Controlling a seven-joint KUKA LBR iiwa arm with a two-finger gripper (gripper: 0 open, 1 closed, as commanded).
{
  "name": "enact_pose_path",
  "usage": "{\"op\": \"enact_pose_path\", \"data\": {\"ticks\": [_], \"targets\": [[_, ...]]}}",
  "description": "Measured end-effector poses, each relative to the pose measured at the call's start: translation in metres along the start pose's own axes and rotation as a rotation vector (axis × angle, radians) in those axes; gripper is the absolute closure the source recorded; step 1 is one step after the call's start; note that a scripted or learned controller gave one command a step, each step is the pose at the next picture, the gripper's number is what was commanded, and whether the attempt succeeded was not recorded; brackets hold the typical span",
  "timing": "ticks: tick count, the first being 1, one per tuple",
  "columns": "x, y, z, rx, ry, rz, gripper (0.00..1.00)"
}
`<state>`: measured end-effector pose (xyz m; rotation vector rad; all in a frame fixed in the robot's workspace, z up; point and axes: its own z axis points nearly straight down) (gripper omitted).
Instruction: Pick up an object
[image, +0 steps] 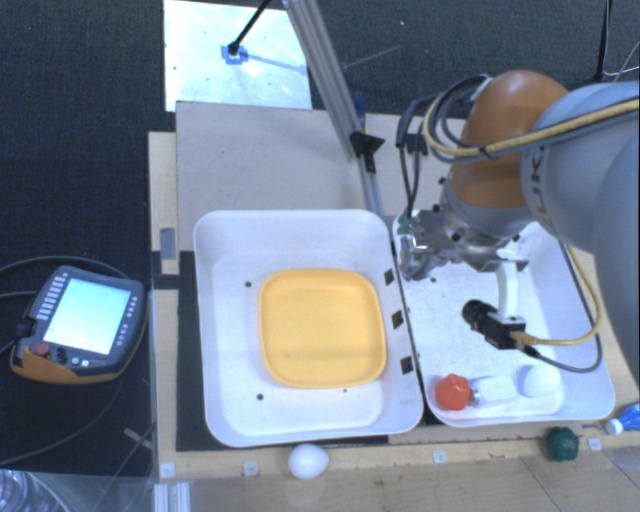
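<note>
I see the tool (412, 252) just beyond the yellow plate's (323, 327) upper right corner, seemingly empty, but I cannot tell whether it is open or closed.

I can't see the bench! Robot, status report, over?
Gripper over the right bin, far left corner. Orange ball at that bin's near edge, apart from it. Yellow plate in the left bin, out of the way.
</note>
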<state>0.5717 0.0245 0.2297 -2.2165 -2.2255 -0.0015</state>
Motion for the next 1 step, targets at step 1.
{"op": "enact_pose_path", "data": {"ticks": [1], "targets": [[0.0464, 0.0216, 0.0048, 0.000, 0.000, 0.000, 1.00]]}}
